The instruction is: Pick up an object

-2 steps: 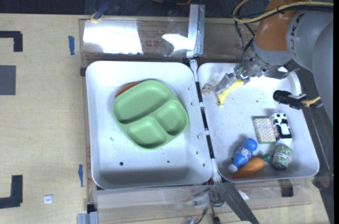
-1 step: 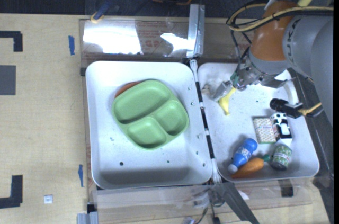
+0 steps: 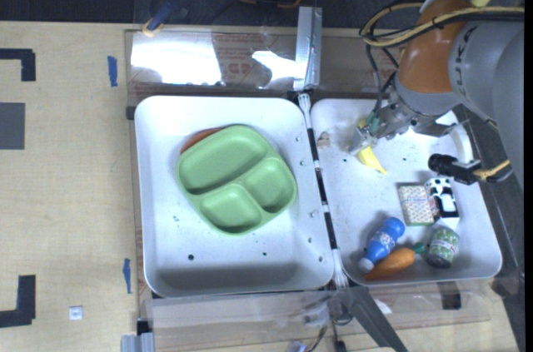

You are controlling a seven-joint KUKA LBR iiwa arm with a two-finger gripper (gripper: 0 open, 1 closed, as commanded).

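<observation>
We see the claw (image 3: 376,128) low over the upper part of the right bin (image 3: 487,255), hanging from the grey arm (image 3: 491,59) with its orange band (image 3: 429,59). We cannot tell how far it is open, because it is small and partly blocked by the wrist above it. Nothing shows clearly between its tips, so we cannot say it has hold of anything.

Just below the claw, close to its tips, lies a small yellow piece (image 3: 371,158) on the bin floor; whether the two touch we cannot tell. A tiny brownish scrap (image 3: 323,140) sits to the left of the claw, by the wall between the bins.

Further down and to the right of the claw we see a small patterned square (image 3: 416,204), and touching its right edge a black and white toy (image 3: 444,196). Below these, well apart from the claw, a blue and white bottle (image 3: 384,240) lies tilted, an orange carrot (image 3: 391,261) lies just beside it, and a green speckled object (image 3: 443,245) sits to the right of the carrot.

Far left of the claw, in the left bin (image 3: 158,192), rests a green divided plate (image 3: 236,178), with something orange-red (image 3: 200,137) peeking from under its upper left edge.
</observation>
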